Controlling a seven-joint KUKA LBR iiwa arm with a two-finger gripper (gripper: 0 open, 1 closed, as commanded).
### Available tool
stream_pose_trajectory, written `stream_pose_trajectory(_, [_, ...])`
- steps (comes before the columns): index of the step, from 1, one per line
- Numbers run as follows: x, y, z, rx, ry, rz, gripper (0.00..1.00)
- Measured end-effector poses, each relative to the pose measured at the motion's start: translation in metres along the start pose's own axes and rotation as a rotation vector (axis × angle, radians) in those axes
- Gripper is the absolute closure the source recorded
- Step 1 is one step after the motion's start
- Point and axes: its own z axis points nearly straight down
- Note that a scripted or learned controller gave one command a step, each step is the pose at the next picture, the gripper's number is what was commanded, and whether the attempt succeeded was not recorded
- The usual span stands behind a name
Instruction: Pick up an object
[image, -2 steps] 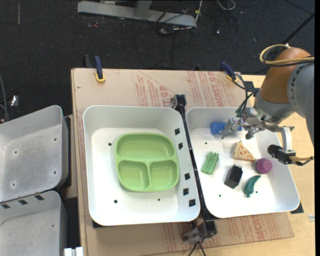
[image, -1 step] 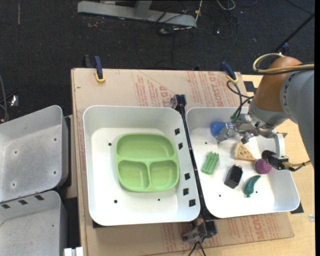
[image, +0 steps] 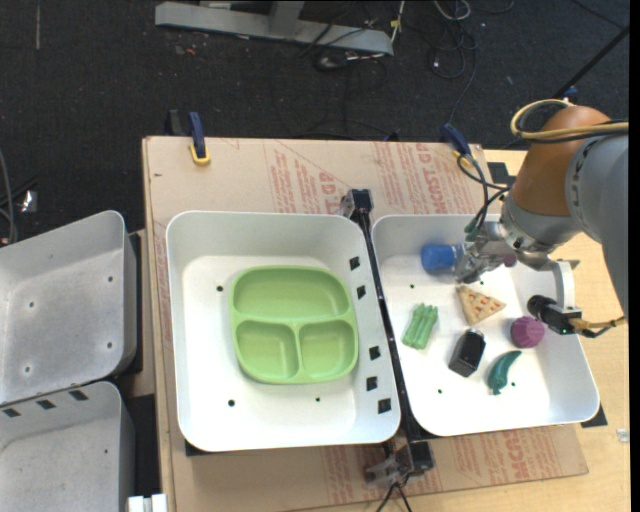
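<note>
Your gripper (image: 478, 258) is down in the right bin (image: 575, 385), near its far edge, with the orange-banded arm (image: 560, 165) coming in from the right. How its jaws stand you cannot tell from this angle; the metal is a blur against the bin floor. Just to its left, almost touching, sits the blue object (image: 437, 258). Right below the gripper lies the pizza-slice toy (image: 481, 305), tan with red dots. Further toward you and to the right is the purple ball (image: 527, 331), and beside that the teal curved piece (image: 503, 369). The black block (image: 467, 352) rests below the pizza slice, and the green ridged piece (image: 421, 326) lies down and to the gripper's left. Well to the left, across the divider, the left bin (image: 195, 400) holds a green divided tray (image: 294, 323).
</note>
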Motion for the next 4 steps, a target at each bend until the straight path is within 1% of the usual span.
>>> stream_pose_trajectory(1, [-0.001,-0.003,-0.063,-0.004,0.0,0.002,1.0])
stream_pose_trajectory(2, [-0.011,0.003,-0.12,-0.006,-0.002,0.001,1.0])
stream_pose_trajectory(3, [-0.011,0.004,-0.152,-0.003,-0.001,-0.002,1.0])
stream_pose_trajectory(4, [0.031,-0.008,-0.147,0.003,0.002,-0.006,1.0])
